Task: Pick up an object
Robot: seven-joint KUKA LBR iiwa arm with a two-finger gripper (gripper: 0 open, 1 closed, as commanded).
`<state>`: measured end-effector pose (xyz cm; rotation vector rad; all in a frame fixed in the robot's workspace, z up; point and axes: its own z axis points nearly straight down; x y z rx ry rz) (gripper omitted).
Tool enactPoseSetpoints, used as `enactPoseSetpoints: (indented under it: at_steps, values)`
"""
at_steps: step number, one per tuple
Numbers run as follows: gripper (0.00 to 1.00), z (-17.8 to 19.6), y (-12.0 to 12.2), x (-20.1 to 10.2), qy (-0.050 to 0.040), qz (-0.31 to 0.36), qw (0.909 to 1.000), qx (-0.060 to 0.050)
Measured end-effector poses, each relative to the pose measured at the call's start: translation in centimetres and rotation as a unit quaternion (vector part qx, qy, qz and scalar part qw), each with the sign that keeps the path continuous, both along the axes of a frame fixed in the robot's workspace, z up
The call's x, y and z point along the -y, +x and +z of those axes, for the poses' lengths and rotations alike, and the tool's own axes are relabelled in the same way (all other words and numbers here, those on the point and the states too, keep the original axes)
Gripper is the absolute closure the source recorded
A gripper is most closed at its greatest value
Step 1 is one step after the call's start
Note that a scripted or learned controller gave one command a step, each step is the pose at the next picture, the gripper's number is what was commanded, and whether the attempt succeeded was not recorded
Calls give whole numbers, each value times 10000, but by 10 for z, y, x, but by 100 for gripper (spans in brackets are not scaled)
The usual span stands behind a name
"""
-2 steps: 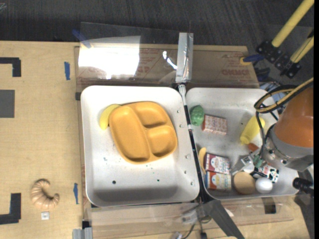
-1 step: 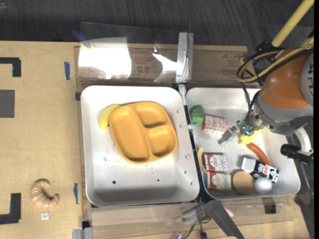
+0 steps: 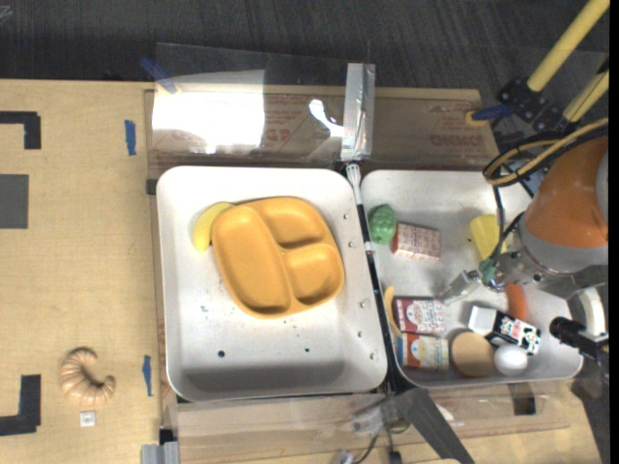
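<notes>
Your arm (image 3: pixel 571 206) is reaching in from the right and hanging over the right bin (image 3: pixel 435 184). The gripper (image 3: pixel 484 276) is sitting low near the bin's middle; I cannot tell how it is set, as the wrist is hiding it. Nothing is showing as held. Beneath and around it are lying a green object (image 3: pixel 382 222), a small carton (image 3: pixel 416 241), a yellow piece (image 3: pixel 484 230), two cartons (image 3: pixel 422 332), a brown egg (image 3: pixel 472 353) and a white egg (image 3: pixel 511 360). The left bin (image 3: pixel 184 288) is holding an orange tray (image 3: pixel 277 253).
</notes>
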<state>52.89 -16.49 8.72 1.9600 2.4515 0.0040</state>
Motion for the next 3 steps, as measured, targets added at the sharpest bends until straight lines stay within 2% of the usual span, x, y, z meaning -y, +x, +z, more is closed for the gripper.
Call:
enactPoseSetpoints:
  at_steps: [1,2,3]
  values:
    - [100,12,2,0,-7,-2,10000,36]
    - [100,18,12,-68,0,811,9967,-7]
    - [0,18,12,-67,-3,803,9968,-10]
